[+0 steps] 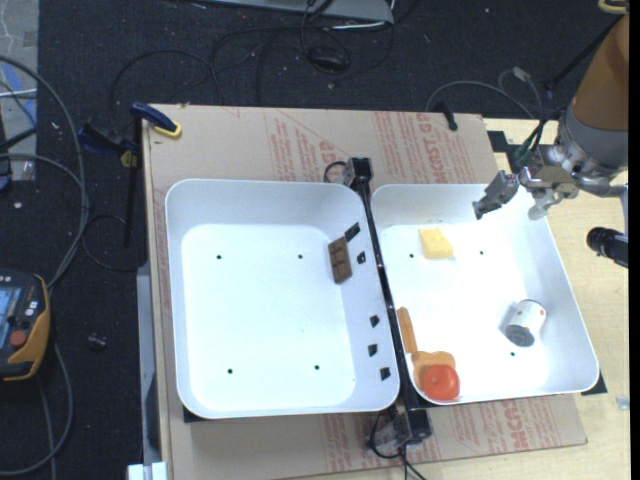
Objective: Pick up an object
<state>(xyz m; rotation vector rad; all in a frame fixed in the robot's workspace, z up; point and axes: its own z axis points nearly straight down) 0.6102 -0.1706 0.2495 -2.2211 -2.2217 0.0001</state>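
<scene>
In the right bin (560, 298) lie a pale yellow block (435, 243) near the back, a white and grey cup-like object (523, 322) on its side toward the right, and an orange-handled tool with a red round head (432, 368) at the front left corner. A brown chocolate-like bar (340, 260) rests in the left bin (200, 268) near its right wall. My gripper (518, 196) hovers over the back right edge of the right bin, open, with nothing between its fingers, to the right of the yellow block.
A black divider strip (375, 268) runs between the two bins. Cables and a blue and yellow clamp (152, 120) lie at the back left of the cardboard bench top. A handheld pendant (20, 323) sits at the far left.
</scene>
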